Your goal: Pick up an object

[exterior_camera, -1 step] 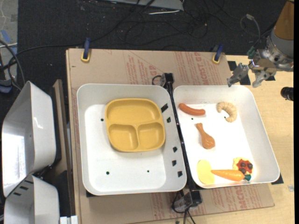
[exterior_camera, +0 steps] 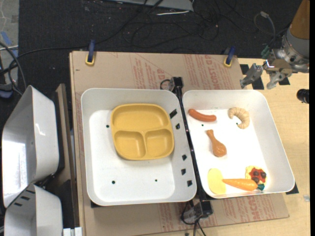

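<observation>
nothing is lifted yet: the yellow divided plate (exterior_camera: 142,132) fills the left bin (exterior_camera: 93,181), toy foods like the drumstick (exterior_camera: 216,143) lie in the right bin (exterior_camera: 275,146), and the gripper (exterior_camera: 266,77) hangs wide and holding nothing beyond its far corner.

Both bins (exterior_camera: 96,181) smooth white plastic, slightly glossy. Yellow divided plate (exterior_camera: 142,131) matt plastic. Toy foods look like smooth plastic: sausage (exterior_camera: 202,115), drumstick (exterior_camera: 216,143), carrot (exterior_camera: 239,184). Surface (exterior_camera: 147,65) brown printed cardboard, matt.
</observation>
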Available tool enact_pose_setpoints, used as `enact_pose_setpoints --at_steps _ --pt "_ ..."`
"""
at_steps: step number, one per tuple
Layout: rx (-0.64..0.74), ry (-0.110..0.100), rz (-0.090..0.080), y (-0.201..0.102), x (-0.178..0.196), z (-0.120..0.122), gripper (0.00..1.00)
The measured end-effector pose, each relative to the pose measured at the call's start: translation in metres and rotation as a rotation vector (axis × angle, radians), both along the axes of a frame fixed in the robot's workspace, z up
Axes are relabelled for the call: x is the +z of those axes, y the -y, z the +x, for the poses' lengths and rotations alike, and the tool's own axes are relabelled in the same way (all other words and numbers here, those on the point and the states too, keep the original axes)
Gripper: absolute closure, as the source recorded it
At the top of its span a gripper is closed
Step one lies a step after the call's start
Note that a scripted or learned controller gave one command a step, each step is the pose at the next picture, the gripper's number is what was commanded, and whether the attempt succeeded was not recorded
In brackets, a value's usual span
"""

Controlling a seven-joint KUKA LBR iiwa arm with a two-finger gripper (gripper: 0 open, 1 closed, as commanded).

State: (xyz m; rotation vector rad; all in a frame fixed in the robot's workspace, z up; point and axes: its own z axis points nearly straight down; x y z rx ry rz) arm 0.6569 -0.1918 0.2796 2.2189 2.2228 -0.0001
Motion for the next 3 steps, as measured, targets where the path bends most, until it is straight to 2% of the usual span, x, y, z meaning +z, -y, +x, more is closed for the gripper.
enact_pose_setpoints --at_steps 1,3 --pt "-0.004 -0.006 0.001 0.006 -0.06 -0.006 0.0" --pt "0.001 -0.006 0.002 -0.006 -0.168 -0.016 0.0"
